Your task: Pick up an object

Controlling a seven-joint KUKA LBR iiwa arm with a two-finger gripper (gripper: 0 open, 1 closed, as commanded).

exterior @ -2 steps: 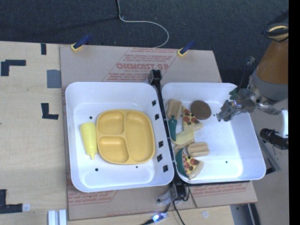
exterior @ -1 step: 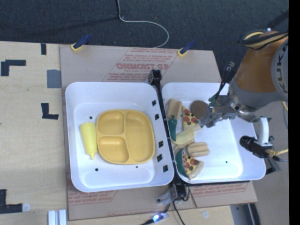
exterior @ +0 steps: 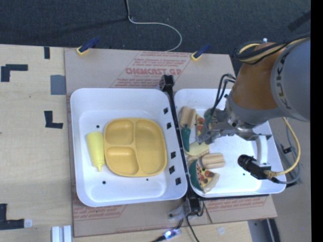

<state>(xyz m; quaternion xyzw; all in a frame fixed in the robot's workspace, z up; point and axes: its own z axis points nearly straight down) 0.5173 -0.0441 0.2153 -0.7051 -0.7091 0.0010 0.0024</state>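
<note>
The right bin (exterior: 237, 185) holds a pile of toy food along its left side. In the pile are a tan bread piece (exterior: 186, 116), a pale wedge (exterior: 198, 149), a bun (exterior: 212, 160), a pizza slice (exterior: 204, 177) and a dark green piece (exterior: 185, 136). My gripper (exterior: 208, 131) hangs low over the pile, just right of the bread piece and above the wedge. It hides some small items beneath it. I see nothing lifted.
The left bin (exterior: 81, 105) holds a yellow divided plate (exterior: 135, 146) and a yellow squeeze bottle (exterior: 95, 149) beside it. A black divider clip strip (exterior: 174, 135) runs between the bins. The arm's grey and orange body (exterior: 262, 89) covers the right bin's far right corner.
</note>
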